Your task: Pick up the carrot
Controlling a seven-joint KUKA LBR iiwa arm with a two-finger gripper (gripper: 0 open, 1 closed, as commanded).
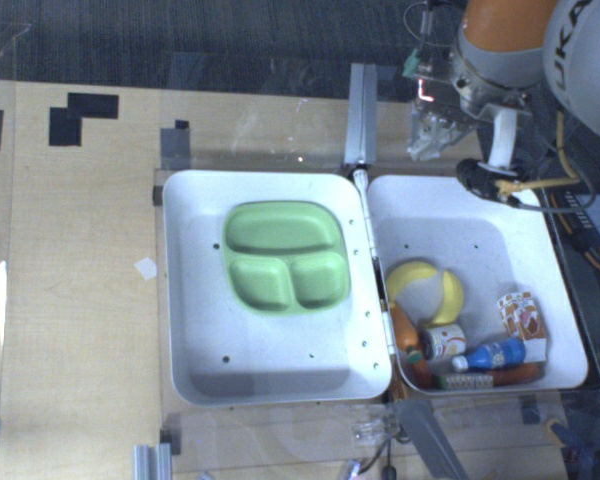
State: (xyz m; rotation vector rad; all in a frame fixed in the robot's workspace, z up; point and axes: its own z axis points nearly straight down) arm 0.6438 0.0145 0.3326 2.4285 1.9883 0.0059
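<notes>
Two white bins sit side by side: the left bin (195,368) bears a green divided tray (285,255), the right bin (480,228) has the carrot (404,329) against its left wall, crowded by a yellow ball (427,290), can (444,343) and bottle (490,356), while the gripper (435,133) hangs beyond the far rim.

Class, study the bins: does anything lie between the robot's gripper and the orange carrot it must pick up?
Nothing blocks a descent from above. The gripper hangs beyond the right bin's far rim; the orange carrot lies against the near-left wall, crowded by a yellow ball and a small can.
</notes>
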